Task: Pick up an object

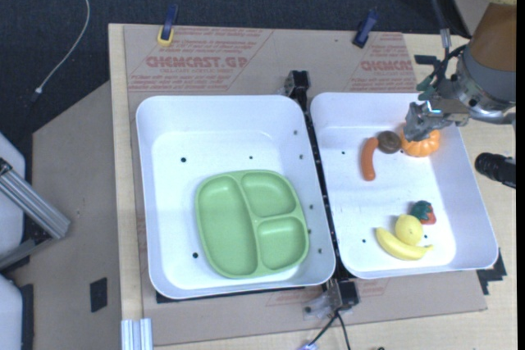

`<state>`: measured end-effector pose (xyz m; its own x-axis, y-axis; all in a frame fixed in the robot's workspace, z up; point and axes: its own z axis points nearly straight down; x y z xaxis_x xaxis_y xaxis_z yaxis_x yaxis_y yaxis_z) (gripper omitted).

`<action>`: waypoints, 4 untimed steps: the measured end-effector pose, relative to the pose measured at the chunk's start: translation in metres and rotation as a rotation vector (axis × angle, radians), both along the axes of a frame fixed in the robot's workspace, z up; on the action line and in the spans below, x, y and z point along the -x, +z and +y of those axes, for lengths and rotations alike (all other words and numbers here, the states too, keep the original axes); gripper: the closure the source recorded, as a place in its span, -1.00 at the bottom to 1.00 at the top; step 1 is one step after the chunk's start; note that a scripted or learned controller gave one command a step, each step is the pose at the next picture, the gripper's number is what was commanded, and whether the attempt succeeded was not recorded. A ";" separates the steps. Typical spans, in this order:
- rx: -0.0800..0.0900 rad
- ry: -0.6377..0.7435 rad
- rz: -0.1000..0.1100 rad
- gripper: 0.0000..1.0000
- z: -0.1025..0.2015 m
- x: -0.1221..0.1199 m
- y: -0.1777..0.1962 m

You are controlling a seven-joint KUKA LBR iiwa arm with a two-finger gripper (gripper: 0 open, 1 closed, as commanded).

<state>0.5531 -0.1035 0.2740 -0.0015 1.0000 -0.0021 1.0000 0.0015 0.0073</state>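
Nearest the camera, a pale green divided plate [250, 223] of smooth plastic, with three compartments and rounded corners, is seen lying flat in the left bin [164, 127]. In the right bin [459, 201], at its near end, a yellow banana [399, 245] is found curved beside a yellow lemon-like fruit [409, 228], with a small red and green strawberry-like piece [423, 212] touching that fruit's far side. Further back, an orange carrot-shaped piece [369, 159] is laid lengthwise, with a round brown object [388, 142] at its top end. Just beside that, a small orange pumpkin [422, 145] is placed directly under the gripper [420, 125], which is lowered onto it from the right. Whether the gripper is released or clenched cannot be told. Both bins are set on a cardboard-covered surface [205, 61].
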 end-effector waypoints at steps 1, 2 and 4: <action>-0.002 0.004 0.004 1.00 0.049 -0.011 0.002; -0.003 0.004 0.005 1.00 0.100 -0.018 0.001; -0.003 0.003 0.004 1.00 0.196 -0.055 -0.016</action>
